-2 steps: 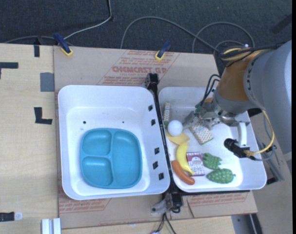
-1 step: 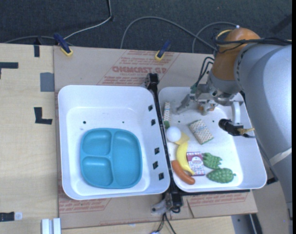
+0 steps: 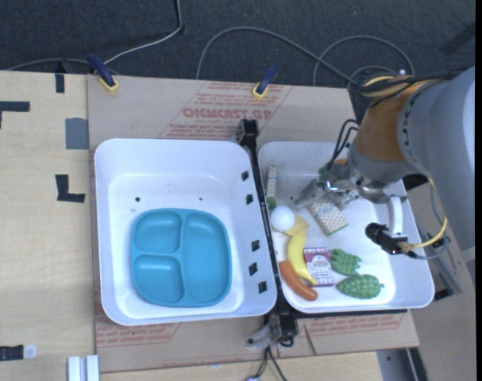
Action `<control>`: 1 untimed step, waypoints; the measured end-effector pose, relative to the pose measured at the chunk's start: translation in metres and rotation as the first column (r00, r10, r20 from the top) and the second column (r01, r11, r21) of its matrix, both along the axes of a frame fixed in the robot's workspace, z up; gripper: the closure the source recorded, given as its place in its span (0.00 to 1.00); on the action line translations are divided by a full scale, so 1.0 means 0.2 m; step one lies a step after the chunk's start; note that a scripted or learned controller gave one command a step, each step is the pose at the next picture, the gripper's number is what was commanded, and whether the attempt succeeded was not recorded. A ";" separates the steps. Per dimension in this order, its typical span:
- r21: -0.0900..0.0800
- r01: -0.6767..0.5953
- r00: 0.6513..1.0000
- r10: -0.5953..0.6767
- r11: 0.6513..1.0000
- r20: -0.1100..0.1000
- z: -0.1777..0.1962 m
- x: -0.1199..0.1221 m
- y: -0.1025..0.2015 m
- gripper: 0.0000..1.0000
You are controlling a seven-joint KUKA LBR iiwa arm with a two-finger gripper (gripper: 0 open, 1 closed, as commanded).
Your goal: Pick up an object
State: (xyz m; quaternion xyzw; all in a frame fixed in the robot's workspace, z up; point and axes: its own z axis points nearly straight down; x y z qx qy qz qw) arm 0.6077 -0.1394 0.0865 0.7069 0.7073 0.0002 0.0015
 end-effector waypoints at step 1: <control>-0.001 0.000 1.000 0.000 1.000 0.004 0.00 -0.14 -0.04 0.00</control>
